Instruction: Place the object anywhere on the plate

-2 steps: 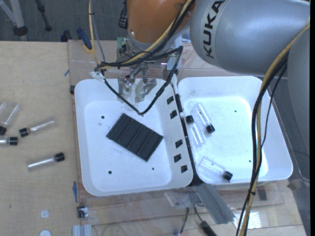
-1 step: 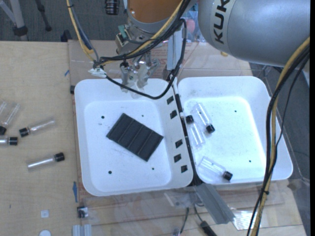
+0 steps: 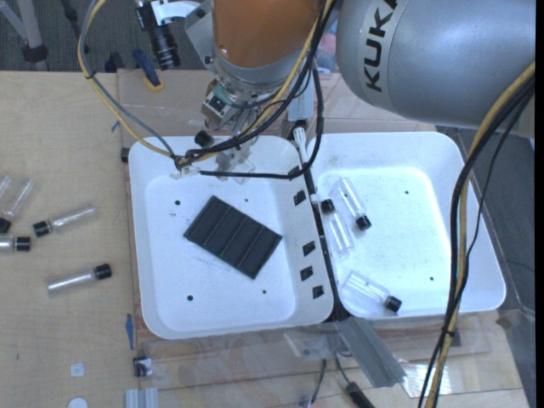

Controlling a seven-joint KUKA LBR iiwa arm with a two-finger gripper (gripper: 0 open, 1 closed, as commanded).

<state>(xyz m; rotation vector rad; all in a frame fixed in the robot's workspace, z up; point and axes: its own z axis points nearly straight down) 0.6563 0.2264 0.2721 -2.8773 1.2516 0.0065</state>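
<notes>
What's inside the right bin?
Three clear vials with black caps lie in the right bin: two near the divider, one at the front. The arm covers its back edge.

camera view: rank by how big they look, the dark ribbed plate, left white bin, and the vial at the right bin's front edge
1. left white bin
2. dark ribbed plate, lying flat inside that bin
3. vial, clearly the smallest

All three lie at about bench level, so nearness hardly skews the order.
</notes>
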